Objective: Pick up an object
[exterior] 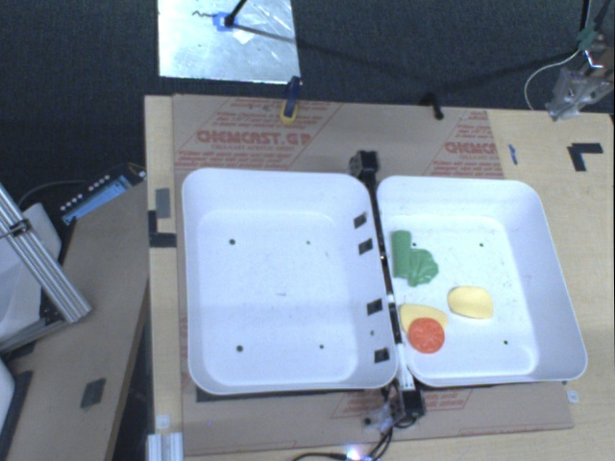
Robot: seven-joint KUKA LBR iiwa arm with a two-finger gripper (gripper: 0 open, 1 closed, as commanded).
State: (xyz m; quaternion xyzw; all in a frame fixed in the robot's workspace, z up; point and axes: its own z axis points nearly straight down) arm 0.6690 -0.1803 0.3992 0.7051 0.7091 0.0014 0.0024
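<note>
The right bin (553,277) holds several small objects, all in its left half. A green chunky toy (411,260) lies close to the bin's left wall. Below it a red round piece (427,335) rests against a flat yellow piece (423,312). To their right, a pale yellow lemon-shaped object (471,303) lies on its own with bare floor around it.
The left bin (279,277) sits flush against the right one, joined by black clips (369,248). Both rest on a cardboard sheet (250,133). A foil sheet (228,27) lies on the dark floor behind. A metal fitting with cables (579,80) hangs at the upper right.
</note>
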